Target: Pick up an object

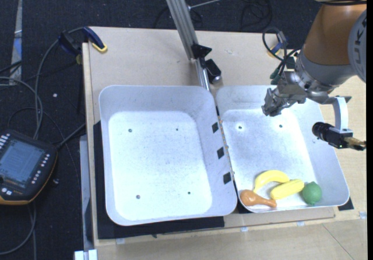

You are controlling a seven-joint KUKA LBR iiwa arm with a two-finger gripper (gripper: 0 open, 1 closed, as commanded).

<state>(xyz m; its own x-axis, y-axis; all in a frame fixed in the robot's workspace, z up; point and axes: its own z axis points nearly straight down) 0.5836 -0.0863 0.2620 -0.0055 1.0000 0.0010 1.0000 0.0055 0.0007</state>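
Camera view, from above at a slant. Two white bins sit side by side on the surface: left bin, right bin.

Arm enters from the right, orange band above the wrist. The pincer hangs over the far part of the right bin, close to that bin's far rim, pointing down and left. Its tips are dark and small here; cannot tell whether it is released or clenched. Nothing is seen between the tips.

The objects all lie in the near end of the right bin, bunched against the near rim:
- banana, curved, yellow, farthest of the group.
- yellow piece, just beside the banana on its near right, touching or almost so.
- orange piece, with a thin end pointing right, at the near left of the group, next to the bin's left wall.
- green ball, at the right end, just beside the yellow piece.

Relation to the pincer: the whole group lies well apart from it, toward the near side of the bin; the banana is roughly straight nearward of the pincer, the green ball nearward and to the right. Bare bin floor lies between them.

A pole slants from the far side down to the joint of the two bins. A pendant lies on the floor at the left.
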